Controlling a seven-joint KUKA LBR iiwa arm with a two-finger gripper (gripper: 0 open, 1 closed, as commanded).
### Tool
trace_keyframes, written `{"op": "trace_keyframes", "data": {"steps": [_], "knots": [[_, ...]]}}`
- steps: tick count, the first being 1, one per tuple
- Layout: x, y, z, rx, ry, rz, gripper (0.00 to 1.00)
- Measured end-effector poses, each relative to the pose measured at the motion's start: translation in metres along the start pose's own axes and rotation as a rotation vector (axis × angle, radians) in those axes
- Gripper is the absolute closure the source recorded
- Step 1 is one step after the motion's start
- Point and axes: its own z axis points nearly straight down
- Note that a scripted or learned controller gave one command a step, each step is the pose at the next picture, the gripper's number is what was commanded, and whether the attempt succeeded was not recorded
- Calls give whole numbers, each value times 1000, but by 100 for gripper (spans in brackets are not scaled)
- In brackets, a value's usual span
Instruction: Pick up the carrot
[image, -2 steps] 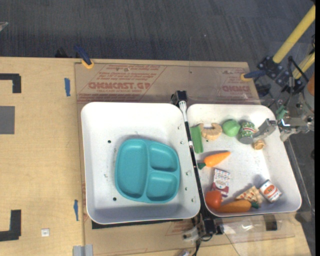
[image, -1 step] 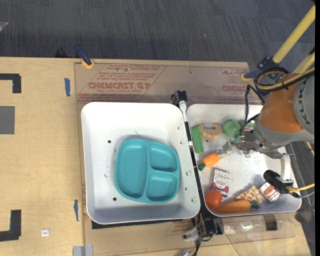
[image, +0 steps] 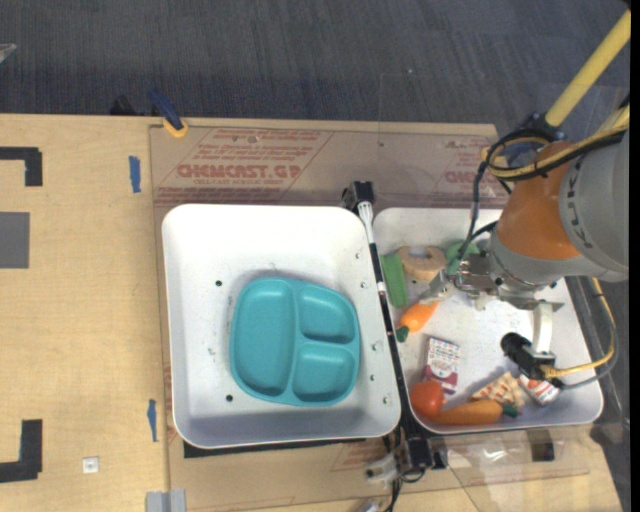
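The surface (image: 80, 300) is pale wood, with a sheet of brown cardboard (image: 320, 160) lying under two shallow white bins set side by side. The left bin (image: 190, 240) holds a teal divided plate (image: 296, 340), resting flat near its middle. The right bin (image: 580, 400) carries the clutter, and over its upper right part hangs the grey arm (image: 590, 210) with its orange band, reaching in from the right. The gripper (image: 470, 278) sits low over the upper middle of this bin, near a roll of tape (image: 424, 265); I cannot tell how the jaws stand, as the wrist hides them. A green item (image: 392, 280) lies along the left wall of the bin. The carrot (image: 418, 316), small and orange, lies just below that, near the left wall and a little left of and below the gripper, apart from it. Lower down are a small printed packet (image: 442, 358), a red tomato-like thing (image: 427, 398) in the bottom left corner, and a long orange piece (image: 476, 411) beside it along the front wall.
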Motion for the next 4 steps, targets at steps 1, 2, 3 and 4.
{"op": "trace_keyframes", "data": {"steps": [1, 2, 3, 4], "knots": [[8, 7, 2, 2, 6, 304, 0], [5, -10, 11, 32, 2, 547, 0], [2, -85, 8, 34, 2, 544, 0], [-1, -82, 8, 25, -8, 1048, 0]]}}
